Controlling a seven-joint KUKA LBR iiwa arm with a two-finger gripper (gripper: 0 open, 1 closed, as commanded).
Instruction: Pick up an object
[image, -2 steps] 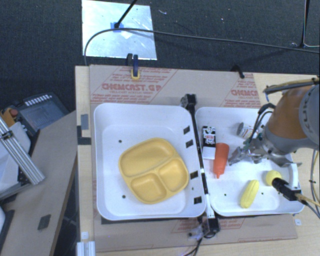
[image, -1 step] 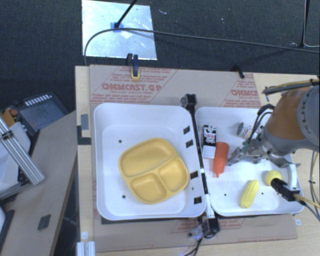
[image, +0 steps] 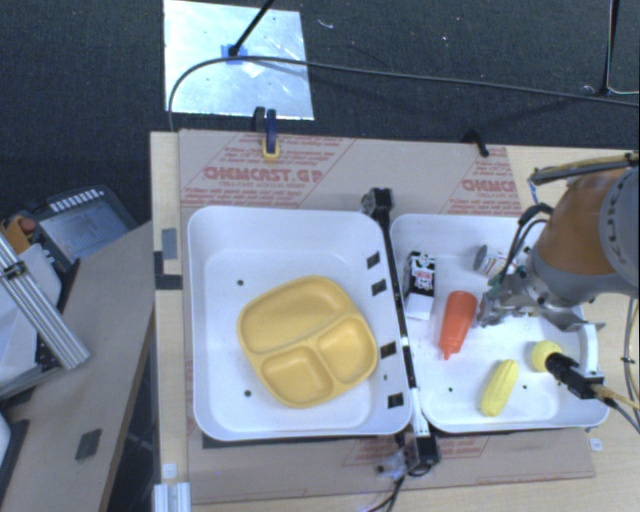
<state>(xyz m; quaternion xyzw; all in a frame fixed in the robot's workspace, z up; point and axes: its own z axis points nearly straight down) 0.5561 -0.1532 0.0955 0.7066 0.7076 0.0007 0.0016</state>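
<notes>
We watched the gripper (image: 490, 305) hang low in the right bin (image: 530, 415), just beside the upper end of an orange carrot (image: 456, 322), the nearest thing to lift. A good pick, we judged, meant centring over the carrot's thick middle and closing across its narrow width. How the tool stood, and whether it touched the carrot, we could not tell. A yellow corn cob (image: 499, 387), a lemon (image: 546, 354) and a small carton (image: 421, 273) lay nearby; a yellow divided plate (image: 305, 340) sat in the left bin (image: 215, 290).
</notes>
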